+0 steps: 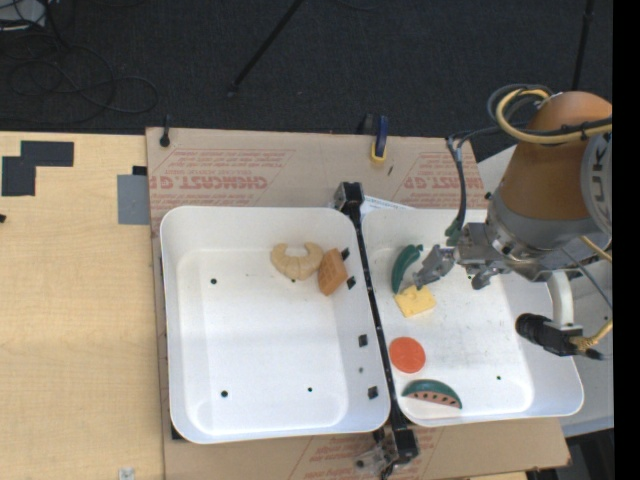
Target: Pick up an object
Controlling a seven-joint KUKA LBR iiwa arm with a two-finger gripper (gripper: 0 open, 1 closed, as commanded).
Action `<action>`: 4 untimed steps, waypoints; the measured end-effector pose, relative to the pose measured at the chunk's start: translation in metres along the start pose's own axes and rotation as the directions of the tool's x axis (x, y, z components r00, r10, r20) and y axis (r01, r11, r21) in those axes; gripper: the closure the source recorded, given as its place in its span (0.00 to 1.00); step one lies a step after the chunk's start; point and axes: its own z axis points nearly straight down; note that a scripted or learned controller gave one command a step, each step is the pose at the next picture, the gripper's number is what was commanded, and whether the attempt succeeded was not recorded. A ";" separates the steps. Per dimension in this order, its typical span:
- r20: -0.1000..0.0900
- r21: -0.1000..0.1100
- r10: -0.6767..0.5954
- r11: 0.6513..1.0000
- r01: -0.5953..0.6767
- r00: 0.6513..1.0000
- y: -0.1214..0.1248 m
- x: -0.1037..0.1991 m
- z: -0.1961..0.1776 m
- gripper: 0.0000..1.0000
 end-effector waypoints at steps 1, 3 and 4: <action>-0.001 0.002 0.000 1.000 0.000 1.000 0.000 0.000 -0.010 1.00; -0.001 0.009 -0.007 1.000 0.007 1.000 0.012 0.071 -0.196 1.00; 0.000 0.018 -0.004 1.000 0.004 1.000 -0.034 0.113 -0.051 1.00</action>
